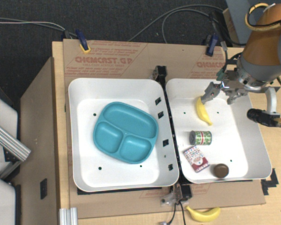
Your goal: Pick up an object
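A brown cardboard sheet covers the bench under both bins; red print on it reads "CHEMCAST G.P" at upper left, and the same print shows in part at upper right, cut off by the arm. The left bin holds a teal divided plate with three compartments, lying flat near the bin's middle. The right bin holds four small things. The arm, grey with an orange band, reaches in from the right over the far corner of the right bin. Its gripper hangs over the bin's upper part with its two fingers spread apart and nothing between them; one finger ends just above the top of a banana, though whether it touches cannot be told. The banana lies on the bin floor, pointing down toward a can with a green label, its writing too small to read. Below the can lies a card, red and white, its print unreadable. Beside it sits a brown ball. A second banana lies outside the bins at the near edge. Blue clamps pin the cardboard's far edge.
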Controlling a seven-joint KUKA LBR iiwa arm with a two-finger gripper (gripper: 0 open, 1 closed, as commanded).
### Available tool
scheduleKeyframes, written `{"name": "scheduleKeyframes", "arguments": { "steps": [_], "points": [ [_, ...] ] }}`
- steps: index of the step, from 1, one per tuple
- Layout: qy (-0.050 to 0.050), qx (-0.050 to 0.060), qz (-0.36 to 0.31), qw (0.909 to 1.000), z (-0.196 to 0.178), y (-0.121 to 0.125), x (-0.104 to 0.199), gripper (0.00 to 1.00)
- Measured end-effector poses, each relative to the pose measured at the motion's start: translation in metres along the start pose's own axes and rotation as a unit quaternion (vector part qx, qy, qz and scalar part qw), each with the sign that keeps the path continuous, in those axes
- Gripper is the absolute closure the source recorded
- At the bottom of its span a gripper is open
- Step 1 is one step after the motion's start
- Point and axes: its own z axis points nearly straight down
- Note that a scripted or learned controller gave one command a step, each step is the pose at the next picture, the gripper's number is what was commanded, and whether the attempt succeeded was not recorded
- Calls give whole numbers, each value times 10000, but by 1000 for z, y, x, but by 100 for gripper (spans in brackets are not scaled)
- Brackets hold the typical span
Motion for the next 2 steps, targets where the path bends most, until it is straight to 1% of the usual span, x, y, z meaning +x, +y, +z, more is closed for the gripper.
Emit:
{"name": "scheduleKeyframes", "arguments": {
  "steps": [1,2],
  "points": [
    [2,29,6,10000,61,-5,-4,0],
    [3,26,2,10000,119,3,-4,0]
  ]
}}
